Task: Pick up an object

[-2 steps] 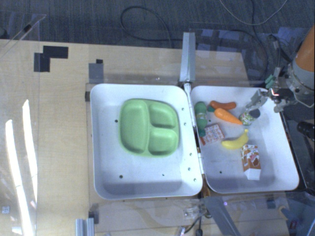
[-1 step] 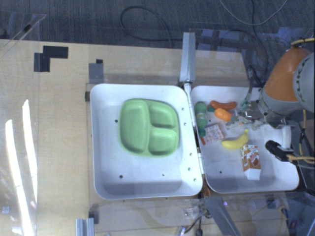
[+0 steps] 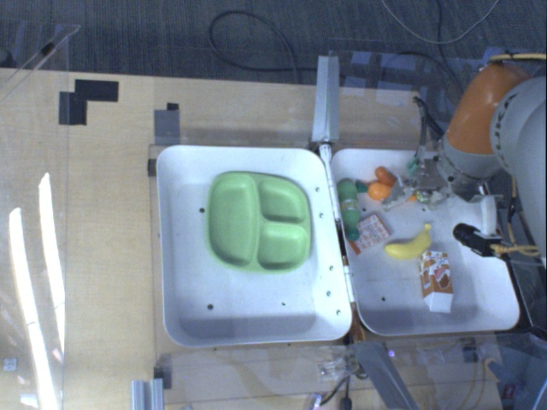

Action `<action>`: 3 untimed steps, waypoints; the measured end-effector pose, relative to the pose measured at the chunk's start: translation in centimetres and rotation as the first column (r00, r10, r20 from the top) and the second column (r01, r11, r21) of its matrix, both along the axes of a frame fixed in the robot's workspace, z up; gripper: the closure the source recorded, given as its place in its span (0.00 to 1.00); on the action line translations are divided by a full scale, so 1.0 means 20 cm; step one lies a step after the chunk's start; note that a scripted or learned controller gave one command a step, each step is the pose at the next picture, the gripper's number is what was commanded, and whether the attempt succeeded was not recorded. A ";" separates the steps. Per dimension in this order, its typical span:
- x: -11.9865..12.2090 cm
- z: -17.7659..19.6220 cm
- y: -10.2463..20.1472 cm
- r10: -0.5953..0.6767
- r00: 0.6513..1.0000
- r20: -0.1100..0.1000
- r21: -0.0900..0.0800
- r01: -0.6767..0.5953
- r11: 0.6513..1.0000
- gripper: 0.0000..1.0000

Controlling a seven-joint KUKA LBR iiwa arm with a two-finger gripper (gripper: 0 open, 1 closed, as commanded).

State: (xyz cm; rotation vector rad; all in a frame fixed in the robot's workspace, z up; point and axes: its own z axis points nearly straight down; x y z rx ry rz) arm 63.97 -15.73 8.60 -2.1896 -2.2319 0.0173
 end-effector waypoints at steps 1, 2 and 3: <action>0.13 0.00 0.33 0.074 0.997 0.003 -0.006 -0.074 0.997 0.00; 0.14 0.06 0.34 0.079 0.997 0.008 -0.004 -0.079 0.997 1.00; -0.04 0.60 0.52 -0.187 0.982 0.023 -0.002 0.187 0.982 1.00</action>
